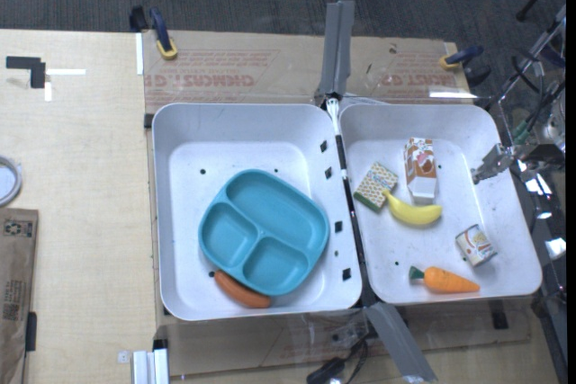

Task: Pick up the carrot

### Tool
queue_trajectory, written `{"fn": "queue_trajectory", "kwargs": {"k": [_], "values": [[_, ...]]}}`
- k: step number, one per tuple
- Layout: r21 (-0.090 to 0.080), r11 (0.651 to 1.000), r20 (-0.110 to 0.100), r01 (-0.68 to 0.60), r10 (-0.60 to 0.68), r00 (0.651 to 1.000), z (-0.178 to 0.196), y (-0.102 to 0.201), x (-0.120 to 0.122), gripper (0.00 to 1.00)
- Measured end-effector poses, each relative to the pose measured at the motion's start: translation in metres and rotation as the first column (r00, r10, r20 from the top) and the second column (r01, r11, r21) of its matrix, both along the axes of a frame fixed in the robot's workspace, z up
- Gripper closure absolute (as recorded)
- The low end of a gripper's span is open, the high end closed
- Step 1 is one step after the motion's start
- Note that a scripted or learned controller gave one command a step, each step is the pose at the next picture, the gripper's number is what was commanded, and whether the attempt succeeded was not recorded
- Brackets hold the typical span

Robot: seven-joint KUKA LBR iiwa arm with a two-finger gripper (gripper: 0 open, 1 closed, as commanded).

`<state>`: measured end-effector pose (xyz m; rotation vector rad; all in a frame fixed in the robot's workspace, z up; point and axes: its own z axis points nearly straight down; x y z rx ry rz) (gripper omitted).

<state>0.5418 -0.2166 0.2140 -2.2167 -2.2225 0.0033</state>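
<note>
Camera view puts the claw [493, 165] over the right-hand rim of the right bin [517, 220], low against the wall. It is too small and cluttered to tell whether it is released or clenched, and nothing can be seen held in it.

The carrot [445, 281] lies nearer the camera than the claw and a little to its left. It rests flat on the floor of the same bin near the front wall, green end pointing away from the claw. Between claw and carrot, just beside the line joining them, sits a small can [474, 245], tipped over and apart from the carrot. Left of the claw stands a carton [420, 168]. A banana [414, 211] touches the carton's near end, and a checkered packet [375, 186] lies just beyond the banana. None of these touches the carrot.

Much farther left, in the left bin [171, 193], a blue divided plate [263, 232] lies with an orange sausage-shaped piece [241, 290] partly tucked under its near edge.

Count: two bins, one carrot, one can, one carton, one banana, one packet, one plate of three compartments, one orange piece.
</note>
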Motion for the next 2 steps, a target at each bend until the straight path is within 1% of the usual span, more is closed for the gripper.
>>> {"fn": "queue_trajectory", "kwargs": {"k": [1, 2], "values": [[0.006, 0.992, -0.004, 0.122, -0.122, 0.992, -0.08, -0.002, -0.065, 0.0], [0.001, 0.995, 0.001, -0.101, 0.101, 0.995, -0.055, 0.081, -0.058, 0.0]]}}
